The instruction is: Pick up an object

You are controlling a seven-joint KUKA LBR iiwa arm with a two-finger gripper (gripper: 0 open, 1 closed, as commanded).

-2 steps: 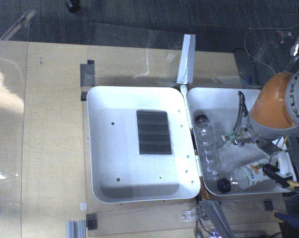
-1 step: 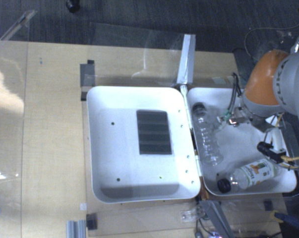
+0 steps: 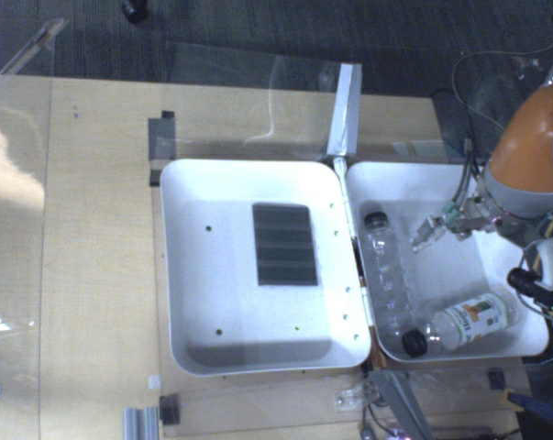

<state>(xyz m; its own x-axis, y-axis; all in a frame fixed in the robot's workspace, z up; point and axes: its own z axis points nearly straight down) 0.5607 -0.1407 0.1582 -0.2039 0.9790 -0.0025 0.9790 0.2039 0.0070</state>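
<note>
My gripper (image 3: 429, 231) hangs over the middle of the right bin (image 3: 441, 180), pointing left, with nothing visibly held. A clear plastic bottle with a black cap (image 3: 383, 264) lies along that bin's left wall, just left of the gripper. A second clear bottle with a white and orange label (image 3: 464, 321) lies on its side near the front wall, its black cap pointing left. A dark grey ridged rectangular block (image 3: 284, 244) lies flat in the middle of the left bin (image 3: 193, 273).
The grey arm with its orange band (image 3: 531, 149) comes in over the right bin's right edge. Cables (image 3: 537, 287) hang by the bin's right wall. A metal bracket (image 3: 345, 108) stands behind the gap between the bins.
</note>
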